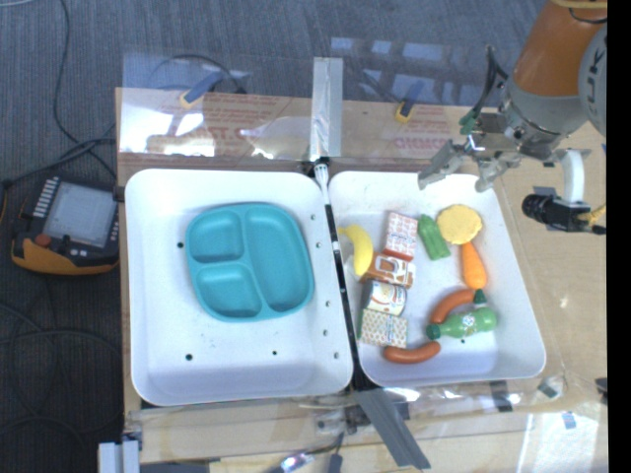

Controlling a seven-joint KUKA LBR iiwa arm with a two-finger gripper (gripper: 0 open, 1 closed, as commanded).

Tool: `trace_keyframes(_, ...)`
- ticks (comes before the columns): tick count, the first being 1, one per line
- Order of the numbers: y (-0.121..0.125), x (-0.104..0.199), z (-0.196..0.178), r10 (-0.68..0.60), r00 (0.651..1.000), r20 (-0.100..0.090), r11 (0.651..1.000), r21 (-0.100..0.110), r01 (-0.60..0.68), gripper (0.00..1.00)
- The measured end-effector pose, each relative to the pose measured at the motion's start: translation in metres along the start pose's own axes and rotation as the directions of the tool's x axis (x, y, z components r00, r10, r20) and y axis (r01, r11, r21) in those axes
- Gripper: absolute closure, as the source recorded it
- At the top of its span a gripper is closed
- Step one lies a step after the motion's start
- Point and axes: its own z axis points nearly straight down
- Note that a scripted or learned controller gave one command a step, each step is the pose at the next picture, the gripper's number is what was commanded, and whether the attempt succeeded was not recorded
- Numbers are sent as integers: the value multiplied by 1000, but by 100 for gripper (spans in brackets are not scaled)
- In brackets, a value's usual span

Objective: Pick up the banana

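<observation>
Gripper [463,170]: fingers spread open, holding nothing — above the right bin's far edge.
Banana [359,248]: in the right bin [513,264], against its left wall — beside the cartons [391,279].
Tray [248,260]: blue, mid left bin [158,294].

Dark grey carpet floor [246,18], loose cables [59,28], wooden bench [256,126], glare patches
</observation>
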Motion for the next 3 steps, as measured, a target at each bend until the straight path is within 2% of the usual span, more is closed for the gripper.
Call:
trace_keyframes(1, -31, 24, 174, 45, 999, -1, 999, -1, -45, 0)
trace_keyframes(2, -31, 24, 174, 45, 999, -1, 999, -1, -45, 0)
trace_keyframes(3, -17, 28, 178, 452, 892, -7, 892, -15, -452, 0)
